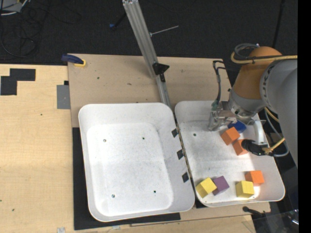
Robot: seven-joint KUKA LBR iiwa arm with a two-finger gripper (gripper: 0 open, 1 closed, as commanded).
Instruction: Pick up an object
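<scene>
Hanging low over the back of the right bin (277, 191), the gripper (221, 122) sits at the end of the grey arm (279, 89) with its orange band (250, 79) just above the wrist. How far the claw is parted cannot be told — the metal parts blur together — and no block is seen inside it. Just to its right lie an orange block (230, 135) and, tucked behind that, a blue block (239, 126); a second orange block (239, 147) lies just in front of these, beside a black cable. Along the front of the same bin sit a yellow block (206, 186) touching a purple block (220, 183), then another yellow block (244, 189) with a small orange block (255, 177) at its back corner. The left bin (87, 115) lies alongside — its white floor shows a few dark dots. Behind both bins a slanted aluminium rail (144, 40) rises from the wooden bench (112, 79).
</scene>
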